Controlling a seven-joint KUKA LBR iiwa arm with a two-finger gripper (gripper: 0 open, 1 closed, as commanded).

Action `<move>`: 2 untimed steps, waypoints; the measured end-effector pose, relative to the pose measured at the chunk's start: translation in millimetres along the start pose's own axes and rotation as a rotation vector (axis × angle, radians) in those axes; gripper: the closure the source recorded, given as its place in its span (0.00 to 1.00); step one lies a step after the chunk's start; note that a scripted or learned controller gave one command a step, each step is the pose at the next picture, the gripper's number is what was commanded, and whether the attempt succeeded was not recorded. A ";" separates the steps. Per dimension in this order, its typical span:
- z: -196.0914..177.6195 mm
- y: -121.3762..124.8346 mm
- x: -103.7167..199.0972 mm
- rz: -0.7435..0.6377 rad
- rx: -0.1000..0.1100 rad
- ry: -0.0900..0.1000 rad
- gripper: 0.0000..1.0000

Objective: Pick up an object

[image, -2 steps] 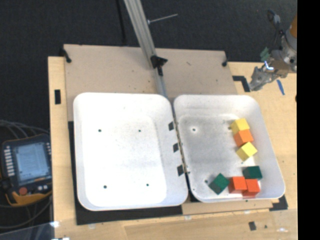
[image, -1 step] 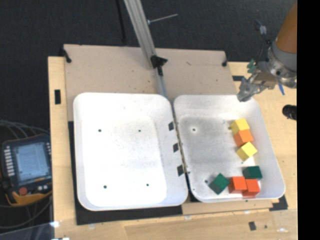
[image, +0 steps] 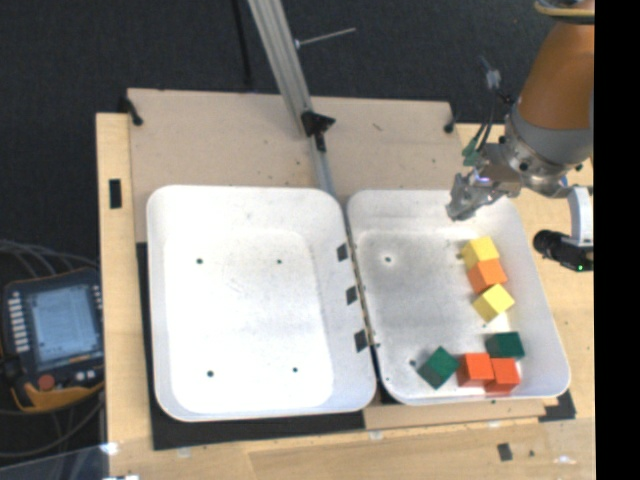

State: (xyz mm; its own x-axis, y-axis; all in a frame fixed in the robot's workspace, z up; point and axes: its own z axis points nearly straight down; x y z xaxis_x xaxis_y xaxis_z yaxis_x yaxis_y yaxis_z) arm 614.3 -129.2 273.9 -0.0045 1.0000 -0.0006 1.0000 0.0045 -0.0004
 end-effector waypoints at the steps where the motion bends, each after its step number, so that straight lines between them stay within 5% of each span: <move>1: -3.9 -13.8 51.9 -0.002 -0.002 0.002 1.00; 2: 0.3 -22.6 101.5 -0.002 -0.001 0.002 1.00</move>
State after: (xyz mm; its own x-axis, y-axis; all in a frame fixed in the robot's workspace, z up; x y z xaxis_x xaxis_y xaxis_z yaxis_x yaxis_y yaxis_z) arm 591.2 -27.8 273.6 -0.0067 1.0000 0.0010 1.0000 0.0067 0.0002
